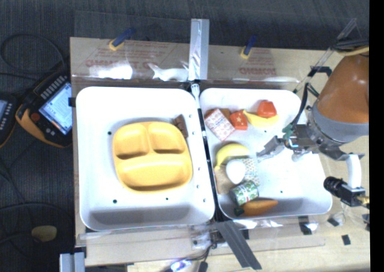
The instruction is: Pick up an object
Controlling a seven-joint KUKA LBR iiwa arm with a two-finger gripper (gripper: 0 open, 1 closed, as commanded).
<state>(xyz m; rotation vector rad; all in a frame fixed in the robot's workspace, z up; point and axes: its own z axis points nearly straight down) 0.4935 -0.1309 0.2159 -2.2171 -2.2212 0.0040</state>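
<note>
A grey KUKA arm point(345, 105) with an orange band reaches from the right over two shallow white bins on a bench. The left bin point(96, 205) holds a yellow compartment tray point(152, 155); the right bin point(300, 196) holds a jumble of play food near its left wall. The gripper point(271, 148) hangs low over the right bin's middle, grasping nothing that can be seen; whether it is spread or closed cannot be told from this slant. Nearest it lie a yellow banana point(229, 154) and a white egg point(235, 172), both likely light, stiff and smooth, so best pinched across the middle. Below sit a green can point(245, 193) and an orange carrot point(259, 206); above, a patterned box point(218, 123).
</note>
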